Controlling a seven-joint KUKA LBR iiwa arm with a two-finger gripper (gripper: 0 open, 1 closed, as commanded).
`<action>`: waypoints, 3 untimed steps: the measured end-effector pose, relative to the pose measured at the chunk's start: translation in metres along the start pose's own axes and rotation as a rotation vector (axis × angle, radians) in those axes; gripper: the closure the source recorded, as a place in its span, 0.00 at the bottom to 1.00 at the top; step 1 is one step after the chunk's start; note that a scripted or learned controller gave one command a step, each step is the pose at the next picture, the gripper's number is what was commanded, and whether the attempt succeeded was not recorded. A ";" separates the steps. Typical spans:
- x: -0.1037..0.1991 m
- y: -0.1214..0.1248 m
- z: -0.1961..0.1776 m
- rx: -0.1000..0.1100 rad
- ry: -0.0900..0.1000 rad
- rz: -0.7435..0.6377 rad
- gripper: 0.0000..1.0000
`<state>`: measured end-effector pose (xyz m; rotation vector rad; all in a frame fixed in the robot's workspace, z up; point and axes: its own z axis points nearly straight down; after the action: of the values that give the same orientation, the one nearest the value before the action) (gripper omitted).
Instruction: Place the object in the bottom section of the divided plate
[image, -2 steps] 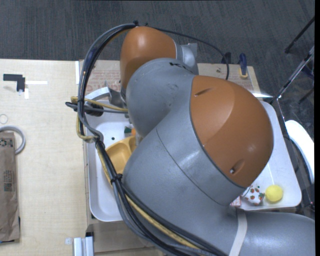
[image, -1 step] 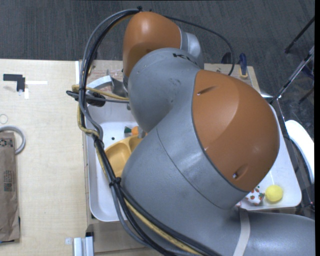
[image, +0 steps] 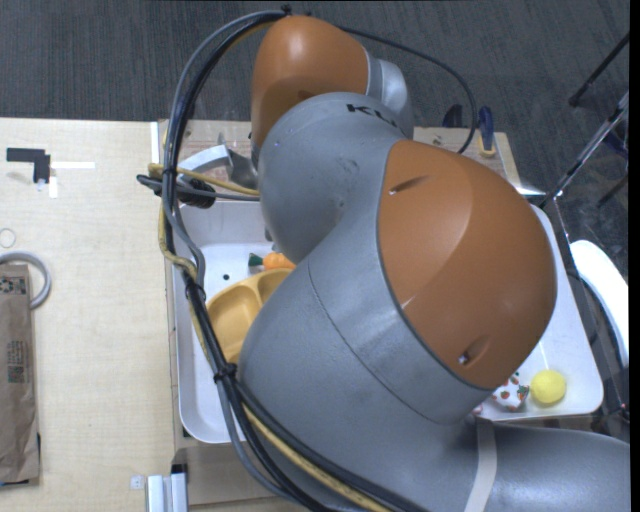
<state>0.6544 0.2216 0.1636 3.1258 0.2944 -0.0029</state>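
1. Brown paper bag (image: 18, 370) is lying at the bench's far left edge, well apart from the bins.
2. Yellow divided plate (image: 236, 312) is sitting in the left bin (image: 196, 415), partly under my arm (image: 400, 300); an orange object (image: 276, 262) is touching its upper rim.
3. Yellow ball (image: 548, 387) is resting in the right bin's near corner.
4. My gripper's state: cannot tell.

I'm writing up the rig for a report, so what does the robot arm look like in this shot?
The arm is made of bulky, rounded grey segments with glossy orange caps over the joints; a second orange cap sits higher up. A bundle of black cables loops along its left side, with a tan hose beside it lower down. The orange cap has small dark screw holes.
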 end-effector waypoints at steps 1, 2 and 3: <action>-0.001 -0.005 -0.091 0.001 0.001 -0.010 1.00; -0.004 -0.005 -0.150 0.001 0.001 -0.010 1.00; -0.012 -0.009 0.011 -0.001 -0.002 -0.013 1.00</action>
<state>0.6411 0.2279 0.1529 3.1227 0.3141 -0.0063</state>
